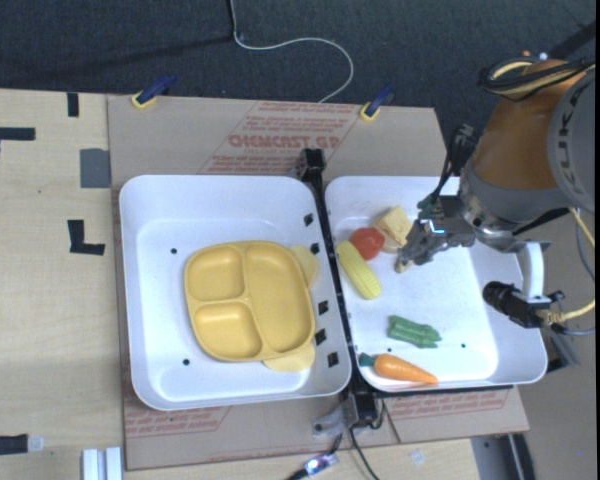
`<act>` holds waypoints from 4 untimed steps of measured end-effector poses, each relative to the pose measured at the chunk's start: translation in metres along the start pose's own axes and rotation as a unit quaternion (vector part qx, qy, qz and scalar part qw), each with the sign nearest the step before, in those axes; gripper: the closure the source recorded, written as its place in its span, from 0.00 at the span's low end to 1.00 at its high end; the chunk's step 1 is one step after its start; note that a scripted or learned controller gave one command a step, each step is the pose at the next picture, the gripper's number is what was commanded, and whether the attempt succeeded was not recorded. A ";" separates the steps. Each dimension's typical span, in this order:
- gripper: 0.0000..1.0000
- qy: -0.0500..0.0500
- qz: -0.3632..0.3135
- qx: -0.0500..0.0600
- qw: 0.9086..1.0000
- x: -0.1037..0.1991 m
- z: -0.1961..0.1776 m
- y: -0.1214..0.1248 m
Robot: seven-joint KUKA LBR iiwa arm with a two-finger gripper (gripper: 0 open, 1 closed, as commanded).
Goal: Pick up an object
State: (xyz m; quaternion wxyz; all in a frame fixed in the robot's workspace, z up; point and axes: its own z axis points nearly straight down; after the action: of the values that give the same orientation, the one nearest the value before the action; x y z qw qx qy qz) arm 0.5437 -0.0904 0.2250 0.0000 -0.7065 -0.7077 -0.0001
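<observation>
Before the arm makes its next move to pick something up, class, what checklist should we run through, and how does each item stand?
1. Gripper above the right bin: ok.
2. An object between its fingers: cannot tell.
3. Targets near it, red tomato, corn cob and pale yellow piece: ok.
4. Those three spaced apart for a clean grasp: not ok, crowded.
5. Green vegetable and carrot lying apart from the cluster: ok.

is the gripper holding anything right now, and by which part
It cannot be told. The gripper hangs over the right bin, close beside the pale yellow piece and the tomato, and nothing is seen in it.
</observation>
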 end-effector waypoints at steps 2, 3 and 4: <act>1.00 0.000 -0.001 0.000 1.000 0.026 0.010 0.077; 1.00 0.000 0.000 0.001 1.000 0.028 0.008 0.079; 1.00 -0.001 0.001 0.001 1.000 0.033 0.006 0.074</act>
State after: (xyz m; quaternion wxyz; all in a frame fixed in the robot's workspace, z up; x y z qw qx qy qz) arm 0.6177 -0.0570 0.2186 0.0003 -0.7070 -0.7072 0.0010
